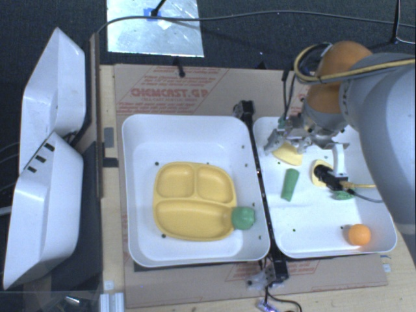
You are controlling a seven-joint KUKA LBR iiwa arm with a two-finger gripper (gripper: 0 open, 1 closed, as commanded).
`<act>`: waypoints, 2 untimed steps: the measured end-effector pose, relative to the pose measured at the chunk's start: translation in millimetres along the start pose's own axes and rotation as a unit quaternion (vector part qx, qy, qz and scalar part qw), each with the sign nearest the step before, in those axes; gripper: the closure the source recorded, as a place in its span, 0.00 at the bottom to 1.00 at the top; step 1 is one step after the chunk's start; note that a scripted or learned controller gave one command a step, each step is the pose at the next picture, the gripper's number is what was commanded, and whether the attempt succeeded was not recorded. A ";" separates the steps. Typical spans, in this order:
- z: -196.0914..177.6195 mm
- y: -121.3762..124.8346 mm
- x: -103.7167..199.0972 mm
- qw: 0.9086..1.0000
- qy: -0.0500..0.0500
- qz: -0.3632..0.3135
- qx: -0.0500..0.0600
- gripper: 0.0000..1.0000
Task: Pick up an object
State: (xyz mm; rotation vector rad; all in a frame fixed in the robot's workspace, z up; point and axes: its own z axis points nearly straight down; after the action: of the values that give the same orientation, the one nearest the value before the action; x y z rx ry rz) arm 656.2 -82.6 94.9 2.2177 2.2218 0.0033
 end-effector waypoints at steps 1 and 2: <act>-3.7 -3.7 -4.3 1.000 0.000 0.001 0.001 0.00; -19.9 -18.7 -1.2 1.000 0.000 0.001 0.001 0.00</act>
State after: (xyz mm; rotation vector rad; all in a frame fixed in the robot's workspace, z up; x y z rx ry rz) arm 637.5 -83.9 114.7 2.2202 2.2205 0.0023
